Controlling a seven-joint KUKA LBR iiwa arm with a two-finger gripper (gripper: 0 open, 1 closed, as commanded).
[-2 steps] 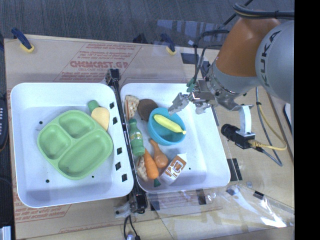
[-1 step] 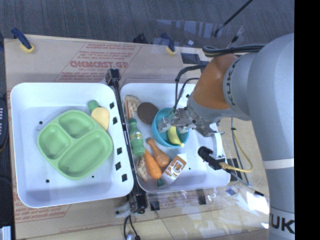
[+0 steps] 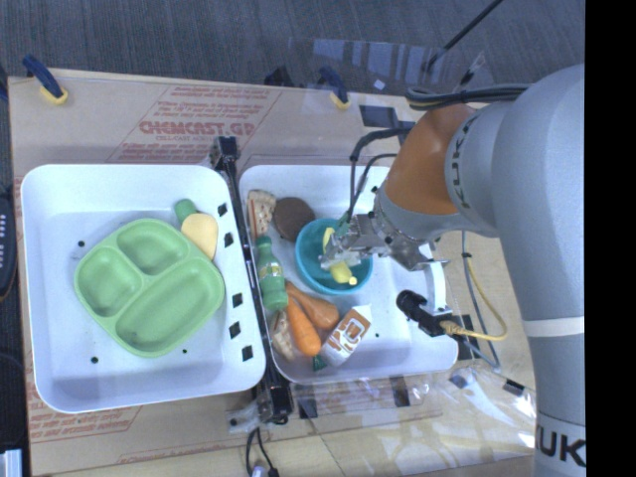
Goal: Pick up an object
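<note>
Camera view, from above at a slant. Two shallow white bins stood side by side on the bench. The left bin (image 3: 40,266) held a green divided plate (image 3: 149,284), lying flat near its middle, with a pale yellow rounded object (image 3: 201,233) at the plate's upper right edge and a small green piece (image 3: 185,210) just beside that object.

The right bin (image 3: 417,351) held the remaining objects. A blue bowl (image 3: 313,266) sat near the bin's centre, with a small yellow item (image 3: 344,274) inside it. A dark brown round object (image 3: 292,218) lay touching the bowl's upper left side, and a tan, bread-like piece (image 3: 261,211) lay beside it against the bin's left wall. A green bottle (image 3: 269,273) lay along that same wall. Below the bowl lay a carrot (image 3: 303,331), an orange-brown piece (image 3: 316,309) touching it, and a small brown-and-white carton (image 3: 347,335), tilted, just to their right.

The grey arm (image 3: 527,167), with its orange band (image 3: 422,162), reached in from the right. The gripper (image 3: 345,249) was positioned over the bowl's right half, directly above the yellow item. How far the claw stood open could not be told, nor whether it had hold of anything. The yellow item appeared to rest in the bowl.
</note>
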